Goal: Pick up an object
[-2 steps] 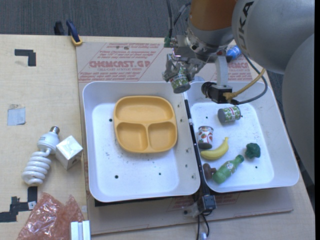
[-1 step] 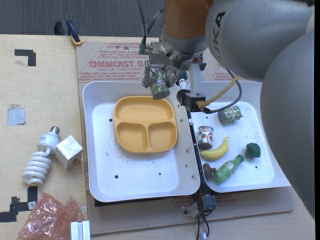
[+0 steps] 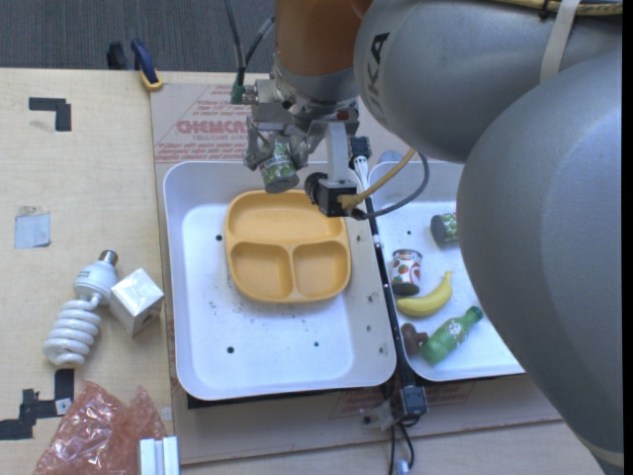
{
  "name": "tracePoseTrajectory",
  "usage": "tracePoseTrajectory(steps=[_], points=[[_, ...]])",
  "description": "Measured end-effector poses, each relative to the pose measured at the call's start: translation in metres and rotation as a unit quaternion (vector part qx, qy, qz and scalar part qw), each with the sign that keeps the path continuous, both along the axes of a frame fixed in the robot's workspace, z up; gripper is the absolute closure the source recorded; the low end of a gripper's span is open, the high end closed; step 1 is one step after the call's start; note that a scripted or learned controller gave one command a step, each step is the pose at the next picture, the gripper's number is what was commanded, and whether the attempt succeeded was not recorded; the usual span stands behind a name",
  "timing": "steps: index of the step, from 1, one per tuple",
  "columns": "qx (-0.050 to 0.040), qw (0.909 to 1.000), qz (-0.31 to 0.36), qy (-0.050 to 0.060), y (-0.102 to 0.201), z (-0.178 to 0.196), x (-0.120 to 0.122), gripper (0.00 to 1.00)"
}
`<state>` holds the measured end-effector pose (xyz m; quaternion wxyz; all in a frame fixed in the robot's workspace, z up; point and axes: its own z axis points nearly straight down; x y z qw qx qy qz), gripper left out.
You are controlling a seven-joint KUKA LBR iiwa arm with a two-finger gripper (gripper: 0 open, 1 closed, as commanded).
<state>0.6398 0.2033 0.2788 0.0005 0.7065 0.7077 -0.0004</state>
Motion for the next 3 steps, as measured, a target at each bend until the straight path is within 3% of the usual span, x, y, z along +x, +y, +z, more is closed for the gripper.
tracePoseTrajectory(steps=[1,2,3], points=[[-0.0002,1.0000,-0.001,0.000,-0.004,-0.003,0.019,1.00],[-0.0001,1.0000,0.000,0.000,0.009,0.017,0.019,1.00],[0.0000,1.0000,0.000,0.000,0.009,0.017,0.019,0.00]])
